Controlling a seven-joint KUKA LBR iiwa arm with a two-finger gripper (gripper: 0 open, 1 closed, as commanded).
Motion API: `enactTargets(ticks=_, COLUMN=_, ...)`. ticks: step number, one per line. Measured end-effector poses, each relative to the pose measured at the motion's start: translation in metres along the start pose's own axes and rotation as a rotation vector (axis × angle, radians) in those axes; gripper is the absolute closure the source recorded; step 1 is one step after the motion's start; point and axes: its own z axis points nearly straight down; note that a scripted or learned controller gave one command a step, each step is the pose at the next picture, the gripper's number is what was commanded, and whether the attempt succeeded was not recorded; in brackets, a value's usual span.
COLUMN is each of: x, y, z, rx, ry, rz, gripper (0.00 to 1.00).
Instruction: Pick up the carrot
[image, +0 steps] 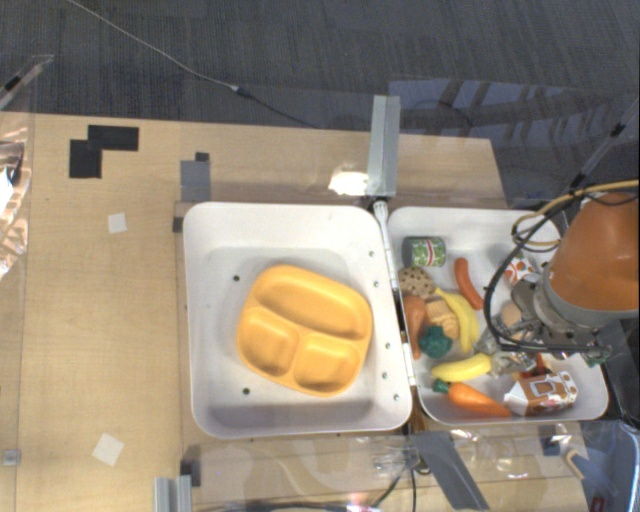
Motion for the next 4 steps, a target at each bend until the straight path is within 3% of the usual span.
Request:
enactTargets(ticks=1, x=-0.087, y=-0.013, z=-0.006, rx=0.002, ry=-0.005, rz=0.243, gripper=1.00)
enactTargets(ticks=2, x=-0.068, y=-0.065, z=-0.119, rx=0.009, ry=-0.010, rz=0.319, gripper=1.00)
enactTargets(ticks=3, x=0.033, y=-0.046, z=-0.151, rx=0.007, ry=-0.003, rz=0.226, gripper=1.00)
enactTargets(ticks=4, x=0.002, y=-0.059, z=-0.051, rx=-0.004, ry=0.004, rz=0.235, gripper=1.00)
